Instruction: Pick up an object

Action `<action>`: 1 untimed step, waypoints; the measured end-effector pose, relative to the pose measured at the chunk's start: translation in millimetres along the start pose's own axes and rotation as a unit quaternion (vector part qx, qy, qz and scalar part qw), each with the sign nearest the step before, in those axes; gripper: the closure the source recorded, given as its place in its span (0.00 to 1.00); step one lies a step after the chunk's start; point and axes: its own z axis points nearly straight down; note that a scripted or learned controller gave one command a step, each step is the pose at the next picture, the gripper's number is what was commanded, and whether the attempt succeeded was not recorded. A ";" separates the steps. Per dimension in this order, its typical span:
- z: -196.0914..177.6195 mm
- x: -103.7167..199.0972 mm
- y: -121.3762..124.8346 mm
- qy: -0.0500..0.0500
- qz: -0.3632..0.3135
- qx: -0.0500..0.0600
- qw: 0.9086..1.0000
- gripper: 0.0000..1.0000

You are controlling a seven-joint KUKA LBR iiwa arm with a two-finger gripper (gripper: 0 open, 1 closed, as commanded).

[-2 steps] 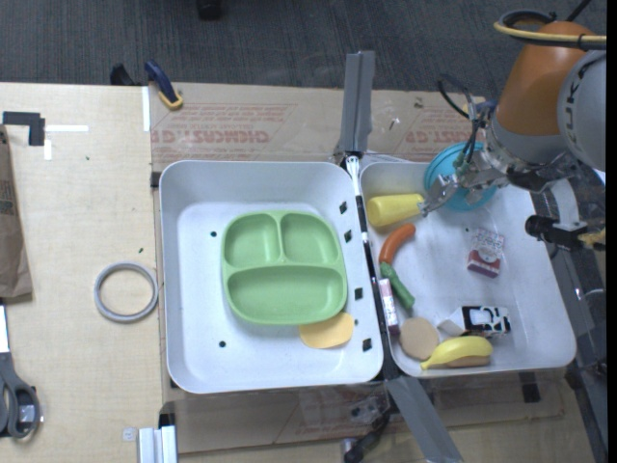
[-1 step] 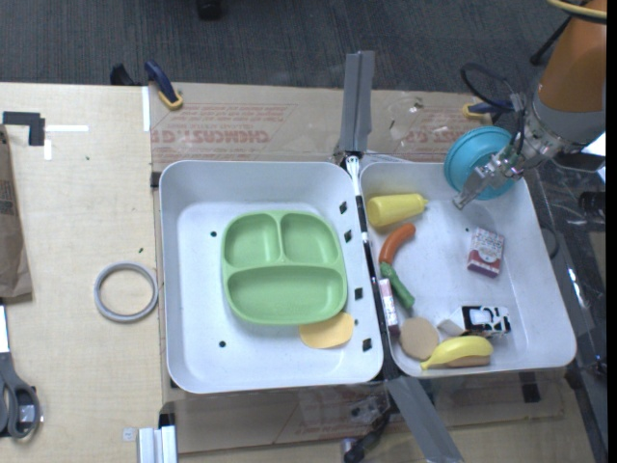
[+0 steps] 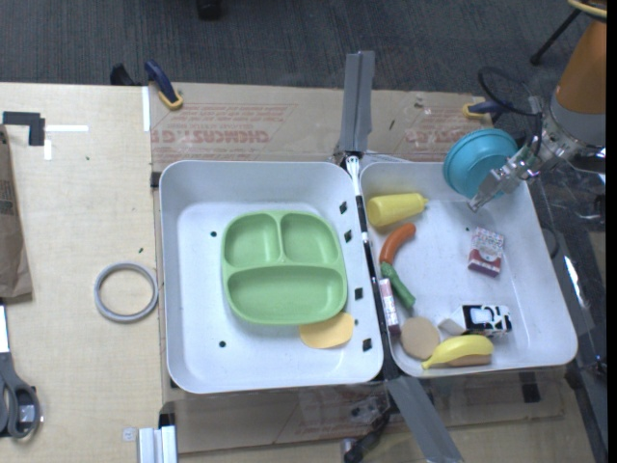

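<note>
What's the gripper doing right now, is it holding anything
Gripper: shut on the rim of the blue bowl, lifted over the right bin.

The two bins [image 3: 183,287] look like smooth, slightly glossy white plastic, and the green tray [image 3: 284,266] in the left one is matt plastic. The blue bowl [image 3: 475,159] at the far right has a smooth, shiny plastic look, as do the yellow banana [image 3: 460,352] and the yellow bottle [image 3: 393,207]. The desk [image 3: 82,210] shows pale matt wood on the left and brown cardboard [image 3: 246,123] with red print beyond the bins.
</note>
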 end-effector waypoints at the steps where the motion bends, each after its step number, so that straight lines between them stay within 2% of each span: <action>1: 84.0 -14.9 -0.2 -0.018 -0.151 -0.007 0.988 0.00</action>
